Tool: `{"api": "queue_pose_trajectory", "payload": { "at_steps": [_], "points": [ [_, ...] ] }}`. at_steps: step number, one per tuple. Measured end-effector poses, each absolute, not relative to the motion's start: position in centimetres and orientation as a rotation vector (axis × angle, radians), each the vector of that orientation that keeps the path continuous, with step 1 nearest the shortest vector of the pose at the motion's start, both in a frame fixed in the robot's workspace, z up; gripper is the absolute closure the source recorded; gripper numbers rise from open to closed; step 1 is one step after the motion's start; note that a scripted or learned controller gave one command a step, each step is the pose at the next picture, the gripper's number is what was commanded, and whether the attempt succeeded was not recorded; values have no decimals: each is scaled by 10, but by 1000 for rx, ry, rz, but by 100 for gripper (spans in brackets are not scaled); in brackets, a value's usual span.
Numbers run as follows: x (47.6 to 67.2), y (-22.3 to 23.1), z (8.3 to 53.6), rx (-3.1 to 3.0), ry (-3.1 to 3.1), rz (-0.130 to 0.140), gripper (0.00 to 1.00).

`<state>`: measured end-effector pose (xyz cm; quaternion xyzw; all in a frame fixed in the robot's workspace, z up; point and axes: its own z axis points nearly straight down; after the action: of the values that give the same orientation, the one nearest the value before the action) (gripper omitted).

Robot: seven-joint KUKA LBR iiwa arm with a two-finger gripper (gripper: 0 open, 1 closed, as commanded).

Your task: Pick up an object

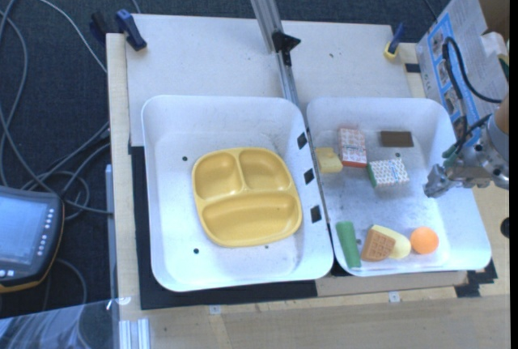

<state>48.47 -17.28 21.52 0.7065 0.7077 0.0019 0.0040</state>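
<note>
the grey two-finger gripper (437, 184) is hovering at the right white bin's (473, 246) edge, finger state unclear; the round orange ball (424, 240) is lying near; it is probably going to roll if nudged.

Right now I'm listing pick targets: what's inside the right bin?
The right bin holds a yellow block, patterned box, brown block, speckled box, green stick, waffle piece and orange ball. Nothing looks covered.

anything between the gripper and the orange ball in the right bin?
No: in the camera view, only bare bin floor separates the gripper from the orange ball.
</note>
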Motion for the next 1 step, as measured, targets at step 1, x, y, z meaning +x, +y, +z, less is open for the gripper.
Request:
{"api": "queue_pose_trajectory", "payload": {
  "at_steps": [1],
  "points": [
    [491, -166, 275, 2213, 2220, 6, 100]
  ]
}}
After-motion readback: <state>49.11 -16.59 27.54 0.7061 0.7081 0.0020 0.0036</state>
